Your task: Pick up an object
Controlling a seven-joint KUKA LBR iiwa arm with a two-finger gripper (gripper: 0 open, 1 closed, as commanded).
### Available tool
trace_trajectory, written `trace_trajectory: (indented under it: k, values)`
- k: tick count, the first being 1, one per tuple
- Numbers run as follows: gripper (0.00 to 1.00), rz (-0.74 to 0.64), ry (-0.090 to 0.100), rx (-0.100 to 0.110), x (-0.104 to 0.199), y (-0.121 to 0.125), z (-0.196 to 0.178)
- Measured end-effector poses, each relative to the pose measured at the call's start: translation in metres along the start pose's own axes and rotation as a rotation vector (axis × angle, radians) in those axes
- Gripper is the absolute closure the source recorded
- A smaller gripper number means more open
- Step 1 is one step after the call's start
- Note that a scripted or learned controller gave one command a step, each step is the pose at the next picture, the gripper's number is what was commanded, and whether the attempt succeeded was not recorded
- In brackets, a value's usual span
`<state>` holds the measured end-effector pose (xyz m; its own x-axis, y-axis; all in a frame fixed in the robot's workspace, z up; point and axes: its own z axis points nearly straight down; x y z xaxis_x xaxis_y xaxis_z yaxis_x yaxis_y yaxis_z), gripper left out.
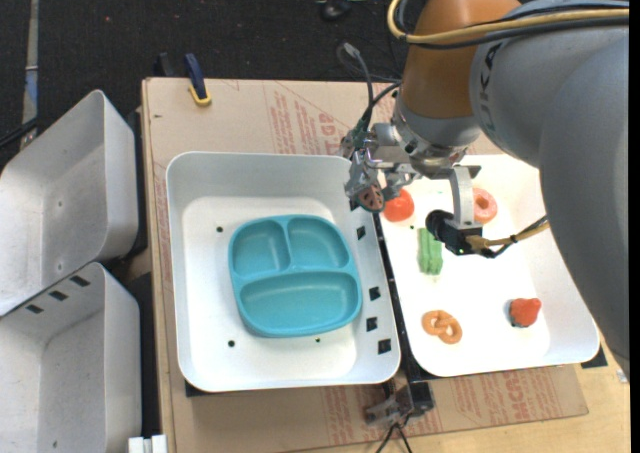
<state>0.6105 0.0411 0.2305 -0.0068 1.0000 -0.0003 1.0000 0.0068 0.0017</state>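
Orange-red toy (pixel 399 207) is seen in the right bin (pixel 560 341), near its top left corner, close by the rim between the two bins. The gripper (pixel 368 191) is hung just beside it, and whether anything is held cannot be told. A straight drop should be used, kept off the rim. More room is found by the pretzel (pixel 442 326).

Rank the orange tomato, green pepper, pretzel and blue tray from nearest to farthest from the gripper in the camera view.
Measured from the gripper:
1. Orange tomato, right beside it in the right bin.
2. Green pepper, lower in the right bin.
3. Blue tray in the left bin and pretzel near the right bin's front: too close to call.
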Motion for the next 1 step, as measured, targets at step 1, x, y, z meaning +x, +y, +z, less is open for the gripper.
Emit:
trace_trajectory:
  k: [1]
  values:
    - [1.00,-0.001,0.001,-0.001,0.0549,0.0238,0.0028]
